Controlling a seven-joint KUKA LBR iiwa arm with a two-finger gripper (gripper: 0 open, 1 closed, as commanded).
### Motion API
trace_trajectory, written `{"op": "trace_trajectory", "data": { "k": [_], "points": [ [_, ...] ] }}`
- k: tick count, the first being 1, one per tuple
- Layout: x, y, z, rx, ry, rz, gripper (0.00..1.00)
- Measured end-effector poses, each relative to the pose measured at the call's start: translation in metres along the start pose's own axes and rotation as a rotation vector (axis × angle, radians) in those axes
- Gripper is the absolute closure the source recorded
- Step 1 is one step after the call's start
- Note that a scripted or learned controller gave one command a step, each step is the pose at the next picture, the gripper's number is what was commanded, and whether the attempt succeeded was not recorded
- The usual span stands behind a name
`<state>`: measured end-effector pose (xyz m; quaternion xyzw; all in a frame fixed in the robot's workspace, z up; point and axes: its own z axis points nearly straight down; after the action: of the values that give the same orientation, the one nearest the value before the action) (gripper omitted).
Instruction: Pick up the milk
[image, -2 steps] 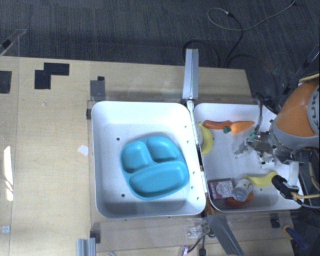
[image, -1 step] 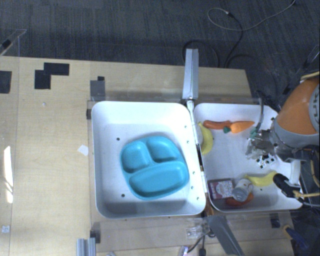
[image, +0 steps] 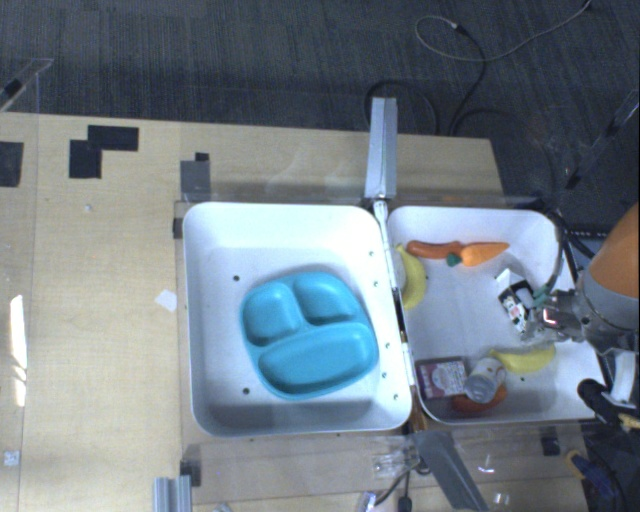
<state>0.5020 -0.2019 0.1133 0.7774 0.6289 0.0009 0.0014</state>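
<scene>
Tool (image: 530, 318) over milk (image: 513, 297) in right bin (image: 440, 222) — grip state unclear.

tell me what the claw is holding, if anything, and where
Cannot be told: the claw sits low in the right bin, beside a small white item, its grip unclear.

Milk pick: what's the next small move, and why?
Probably nudge the gripper toward the view's left, over the milk. It sits just right of that small white carton, and a banana lies close below, so centring first seems safer.
</scene>
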Motion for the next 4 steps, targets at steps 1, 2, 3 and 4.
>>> {"op": "trace_trajectory", "data": {
  "k": [1, 2, 3, 4],
  "points": [
    [0.067, 0.028, -0.131, -0.001, 0.0, 0.238, 1.0],
    [0.073, -0.018, -0.067, 0.001, 0.0, 0.521, 1.0],
    [0.076, -0.03, -0.072, 0.001, 0.001, 0.343, 1.0],
    [0.032, -0.013, -0.219, -0.004, 0.0, 0.021, 1.0]
  ]
}}
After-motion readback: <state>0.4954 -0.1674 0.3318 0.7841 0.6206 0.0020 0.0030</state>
